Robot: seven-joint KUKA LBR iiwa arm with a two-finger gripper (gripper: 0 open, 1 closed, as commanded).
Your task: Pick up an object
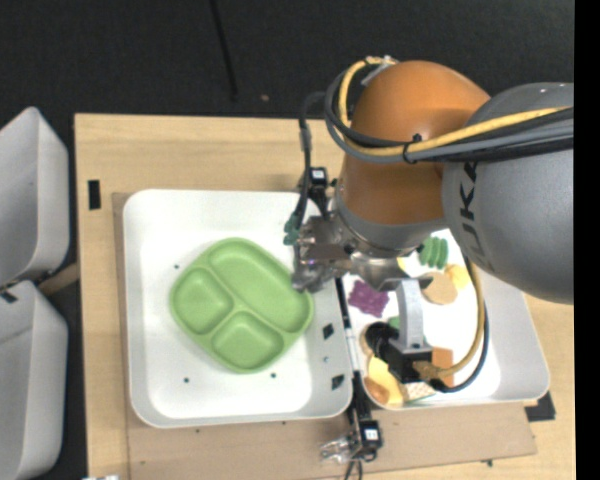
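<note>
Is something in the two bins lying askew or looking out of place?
The green divided plate lies turned at a slant in the left bin, not square to its walls. Small items crowd the right bin. Nothing looks spilled or broken.

Bright, even light falls from above, whitening the left bin point(150, 368) almost to overexposure. The green tray point(242, 305) casts only a thin, soft shadow. A broad glare sits on the arm's orange band point(405, 138). Focus is slightly soft throughout; the floor beyond the bench point(100, 153) stays dark.
</note>
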